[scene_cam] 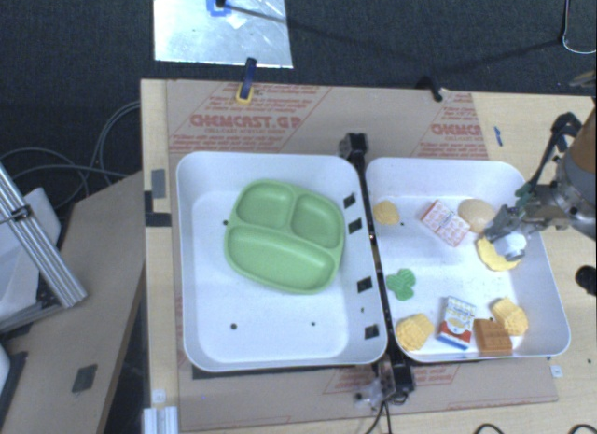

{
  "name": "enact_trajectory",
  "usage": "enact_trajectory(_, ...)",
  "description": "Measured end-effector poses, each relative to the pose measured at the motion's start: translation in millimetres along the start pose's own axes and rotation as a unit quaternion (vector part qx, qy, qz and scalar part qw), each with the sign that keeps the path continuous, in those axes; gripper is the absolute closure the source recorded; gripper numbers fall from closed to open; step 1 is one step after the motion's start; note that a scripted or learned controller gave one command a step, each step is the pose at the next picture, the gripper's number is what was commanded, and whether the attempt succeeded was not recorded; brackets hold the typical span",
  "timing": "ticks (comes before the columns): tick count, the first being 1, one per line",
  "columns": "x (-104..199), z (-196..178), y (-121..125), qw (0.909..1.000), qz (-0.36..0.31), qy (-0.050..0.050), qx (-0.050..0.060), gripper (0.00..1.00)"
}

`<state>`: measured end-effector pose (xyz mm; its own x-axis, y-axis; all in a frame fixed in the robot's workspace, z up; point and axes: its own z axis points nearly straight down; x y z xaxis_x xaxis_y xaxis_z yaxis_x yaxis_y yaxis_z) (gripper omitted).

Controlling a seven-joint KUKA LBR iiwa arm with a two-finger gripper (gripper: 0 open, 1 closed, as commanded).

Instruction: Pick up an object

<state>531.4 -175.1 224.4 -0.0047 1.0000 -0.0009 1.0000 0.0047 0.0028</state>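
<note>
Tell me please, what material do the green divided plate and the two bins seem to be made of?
The green divided plate looks like molded plastic with a matte finish: uniform colour, soft rounded compartment ridges. The left bin and right bin appear to be thin white plastic, slightly glossy, with rounded formed rims; this is only a guess.

left bin (201,264): divided plate (284,236) | right bin (541,292): food toys

From my feed I see dark carpet (392,12) around the bench, a shiny metal sheet (222,12) lying on it at the top. Brown printed cardboard (280,115) covers the benchtop. At the left stand a beige table (89,283), an aluminium frame rail (33,236) and loose grey cables (103,143)
</note>
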Motion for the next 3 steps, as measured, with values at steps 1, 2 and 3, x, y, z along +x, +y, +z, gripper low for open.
enact_trajectory(1, 47.1, -1.9, 33.1, 1.0, -0.003, 0.001, -0.001, 1.0)
enact_trajectory(2, 98.2, -12.1, 55.0, 1.0, -0.003, 0.001, -0.001, 1.0)
enact_trajectory(3, 142.3, 1.2, 75.6, 1.0, -0.002, 0.001, 0.0, 1.0)
